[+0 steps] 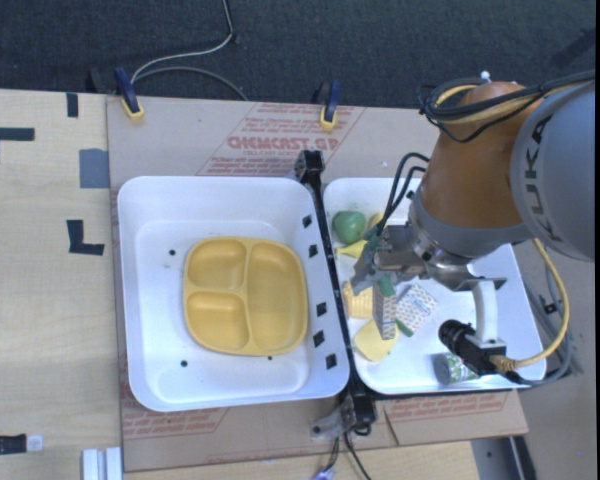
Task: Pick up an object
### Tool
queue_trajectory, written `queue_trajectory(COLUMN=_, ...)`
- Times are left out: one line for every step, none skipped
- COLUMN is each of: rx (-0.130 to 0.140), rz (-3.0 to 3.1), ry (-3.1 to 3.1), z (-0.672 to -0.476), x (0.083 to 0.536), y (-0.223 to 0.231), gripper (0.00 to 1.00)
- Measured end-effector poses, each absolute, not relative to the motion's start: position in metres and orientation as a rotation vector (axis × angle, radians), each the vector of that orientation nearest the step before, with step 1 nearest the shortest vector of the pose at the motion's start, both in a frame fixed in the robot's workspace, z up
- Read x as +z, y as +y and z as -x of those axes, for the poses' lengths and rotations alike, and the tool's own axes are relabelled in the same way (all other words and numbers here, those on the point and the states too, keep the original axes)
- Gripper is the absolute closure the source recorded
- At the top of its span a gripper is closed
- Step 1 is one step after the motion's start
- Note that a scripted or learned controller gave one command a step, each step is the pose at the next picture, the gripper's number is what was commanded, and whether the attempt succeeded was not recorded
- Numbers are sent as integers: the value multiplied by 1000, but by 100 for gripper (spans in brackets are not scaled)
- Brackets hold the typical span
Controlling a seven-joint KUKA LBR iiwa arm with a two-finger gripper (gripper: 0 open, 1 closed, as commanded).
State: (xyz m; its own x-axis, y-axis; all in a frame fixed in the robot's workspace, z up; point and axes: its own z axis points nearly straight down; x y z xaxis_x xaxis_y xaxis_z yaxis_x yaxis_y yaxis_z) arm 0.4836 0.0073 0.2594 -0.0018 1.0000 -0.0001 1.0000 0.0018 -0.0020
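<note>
Yellow divided plate (246, 295) sits alone in the left bin (140, 268). Right bin (525, 313) is cluttered: green ball (349, 225) at its top left, yellow pieces (361, 303) along the divider, a patterned white packet (414, 311), a small green-and-grey item (449, 369) near the front. Arm (490, 173) covers much of that bin. Gripper (384, 286) is down among the yellow pieces beside the packet; can't tell how its fingers stand or if anything is held.

Arm (500, 168) hides much of right bin (525, 298); objects beneath partly covered.
</note>
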Motion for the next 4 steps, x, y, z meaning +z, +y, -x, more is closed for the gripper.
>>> queue_trajectory(rx=3, rz=2219, ry=-2222, z=-523, x=248, y=24, gripper=100)
queue_trajectory(rx=4, rz=2221, ry=-2221, z=-483, x=234, y=-10, gripper=100)
queue_trajectory(rx=1, rz=2219, ry=-2223, z=-566, x=234, y=29, gripper=100)
queue_trajectory(rx=2, rz=2220, ry=-2222, z=-538, x=250, y=8, gripper=100)
